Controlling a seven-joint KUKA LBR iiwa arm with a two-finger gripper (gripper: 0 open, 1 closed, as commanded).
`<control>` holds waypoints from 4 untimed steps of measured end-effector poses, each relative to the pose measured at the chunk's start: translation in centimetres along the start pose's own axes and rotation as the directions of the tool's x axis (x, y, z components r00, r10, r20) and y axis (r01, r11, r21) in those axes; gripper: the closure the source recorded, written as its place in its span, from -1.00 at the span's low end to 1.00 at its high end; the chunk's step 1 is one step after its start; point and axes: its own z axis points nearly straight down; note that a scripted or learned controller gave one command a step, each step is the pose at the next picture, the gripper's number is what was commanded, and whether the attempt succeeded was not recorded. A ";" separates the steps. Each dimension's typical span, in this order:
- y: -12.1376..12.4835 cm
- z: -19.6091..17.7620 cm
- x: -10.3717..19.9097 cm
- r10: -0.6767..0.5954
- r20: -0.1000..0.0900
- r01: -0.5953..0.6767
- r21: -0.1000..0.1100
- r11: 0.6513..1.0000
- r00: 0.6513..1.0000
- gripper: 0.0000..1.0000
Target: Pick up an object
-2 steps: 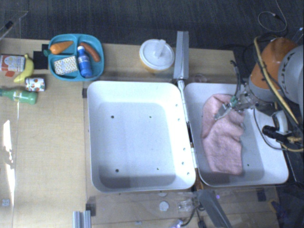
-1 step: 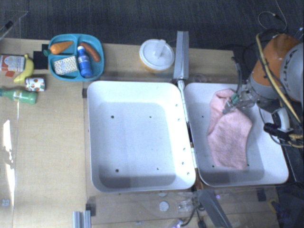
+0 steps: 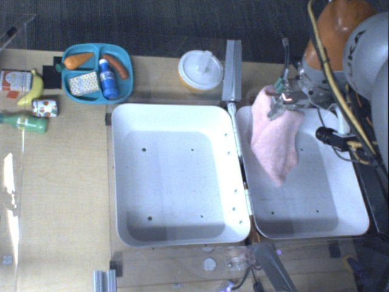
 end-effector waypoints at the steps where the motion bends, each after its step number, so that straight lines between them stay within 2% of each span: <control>1: 1.1 1.5 -2.2 -0.094 0.002 0.094 0.001 0.996 0.996 1.00; 2: 1.6 1.0 1.6 0.151 0.001 -0.151 0.002 0.989 0.989 1.00; 3: 1.1 2.7 -1.6 -0.091 0.000 0.091 0.003 0.996 0.996 1.00; 4: 1.2 2.7 -1.6 -0.092 0.000 0.092 0.002 0.996 0.996 -1.00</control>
